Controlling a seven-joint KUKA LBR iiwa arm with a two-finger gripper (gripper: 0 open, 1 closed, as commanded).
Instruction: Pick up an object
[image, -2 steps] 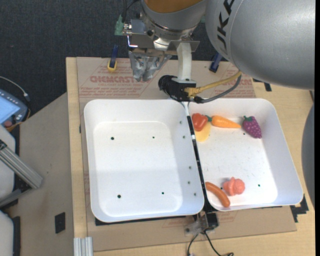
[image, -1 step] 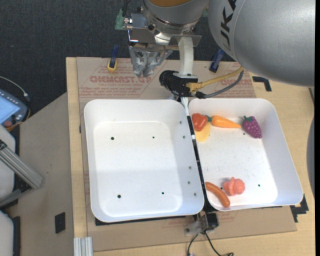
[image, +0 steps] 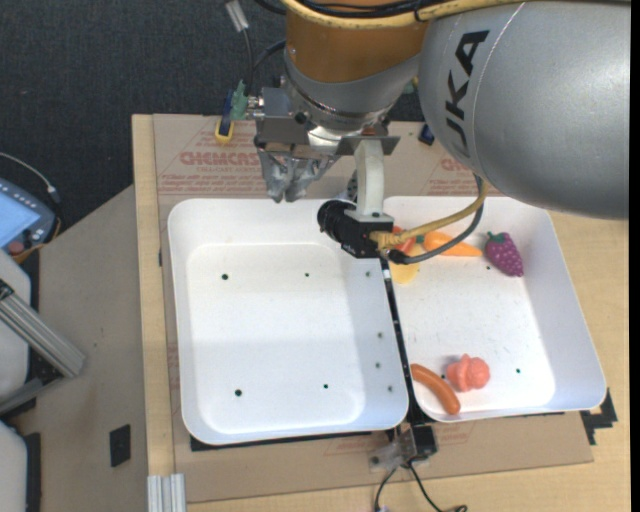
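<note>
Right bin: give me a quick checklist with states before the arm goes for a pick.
1. Objects present in right bin: ok; purple grapes, carrot, pink piece, sausage.
2. Tool over a target: not ok; it sits above the left bin's far rim.
3. Tool holding anything: cannot tell.
4. Grapes apart from neighbours: ok.
5. Sausage apart from pink piece: not ok, they touch.

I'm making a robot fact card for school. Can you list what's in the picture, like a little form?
arm: grey with orange band, reaching in from the right
gripper: above the far edge of the left bin
left bin: white, shallow
right bin: holds the toy food
purple grapes: far right
carrot: far side
sausage: near edge
pink toy: beside the sausage
</note>
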